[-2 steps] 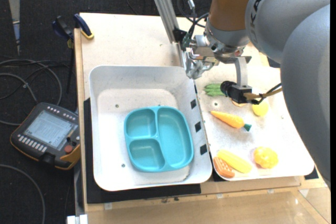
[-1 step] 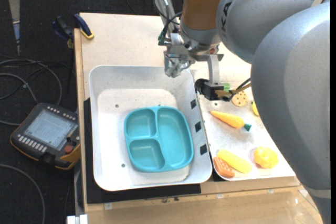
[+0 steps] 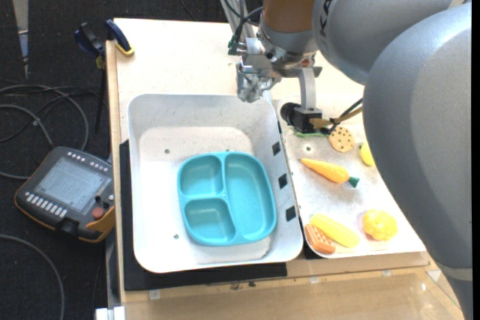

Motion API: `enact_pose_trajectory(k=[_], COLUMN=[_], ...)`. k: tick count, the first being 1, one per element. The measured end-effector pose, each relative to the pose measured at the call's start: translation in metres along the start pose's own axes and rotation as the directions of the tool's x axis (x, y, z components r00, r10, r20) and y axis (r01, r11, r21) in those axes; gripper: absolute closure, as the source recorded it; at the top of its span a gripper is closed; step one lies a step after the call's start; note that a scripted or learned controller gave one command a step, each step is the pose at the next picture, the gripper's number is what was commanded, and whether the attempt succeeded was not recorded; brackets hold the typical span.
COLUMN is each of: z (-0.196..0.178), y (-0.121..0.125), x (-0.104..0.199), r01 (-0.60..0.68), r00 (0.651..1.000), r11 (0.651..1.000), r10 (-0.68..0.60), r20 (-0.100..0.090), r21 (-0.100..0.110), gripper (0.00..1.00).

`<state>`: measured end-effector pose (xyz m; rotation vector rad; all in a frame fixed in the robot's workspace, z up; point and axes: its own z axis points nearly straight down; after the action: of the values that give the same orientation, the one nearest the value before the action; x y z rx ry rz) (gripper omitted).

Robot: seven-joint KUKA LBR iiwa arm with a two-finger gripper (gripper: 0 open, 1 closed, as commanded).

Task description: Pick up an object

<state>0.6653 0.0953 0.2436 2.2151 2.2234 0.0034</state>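
Several toy foods lie below and right of my gripper, whose state I cannot tell. Nearest is the carrot; I should descend centred across its narrow width.

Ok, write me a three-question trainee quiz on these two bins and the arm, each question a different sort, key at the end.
1. True or false: the blue divided tray lies in the left bin.
2. Multiple choice: which toy lies nearest the divider between the bins? A. the carrot B. the yellow lumpy toy C. the cracker
3. Fill in: the gripper hangs above the ____ edge of the left bin.

Key
1. True; the toy foods lie in the right bin.
2. A, the carrot.
3. Far (back) edge, near the corner beside the divider.
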Motion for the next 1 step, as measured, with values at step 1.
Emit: enact_pose_trajectory(k=[1], z=[-0.0021], y=[0.0035], x=[0.0035], r01=[-0.001], r00=[1.000], r11=[1.000], r10=[0.001], r20=[0.000], r21=[0.001], gripper=[1.00])
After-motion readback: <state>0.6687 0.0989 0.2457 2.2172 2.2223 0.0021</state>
